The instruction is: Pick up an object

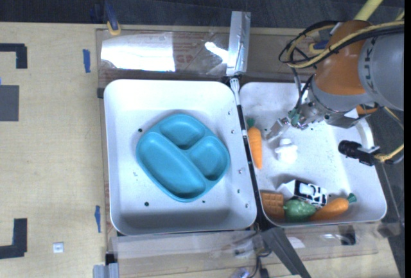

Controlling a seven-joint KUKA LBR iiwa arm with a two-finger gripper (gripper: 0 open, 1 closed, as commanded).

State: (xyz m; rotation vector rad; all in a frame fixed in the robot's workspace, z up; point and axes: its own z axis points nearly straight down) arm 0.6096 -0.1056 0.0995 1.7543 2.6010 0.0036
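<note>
The arm reaches in from the right over the right bin (pixel 366 142), and my gripper (pixel 281 128) hangs above the bin's upper left part. Just below it, on the bin floor, lies a small white object (pixel 286 151). An orange carrot (pixel 255 145) rests along the bin's left wall. Along the front wall sit a brown waffle-like piece (pixel 271 202), a green toy vegetable (pixel 298 208), a black-and-white object (pixel 310 192) and a second orange carrot (pixel 332 207). I see nothing held in the gripper.
The left bin (pixel 122 116) holds a blue divided plate (pixel 183 156) in its middle. A black cable end (pixel 352 149) and yellow hoses trail from the arm over the right bin's right side. A wooden bench lies to the left.
</note>
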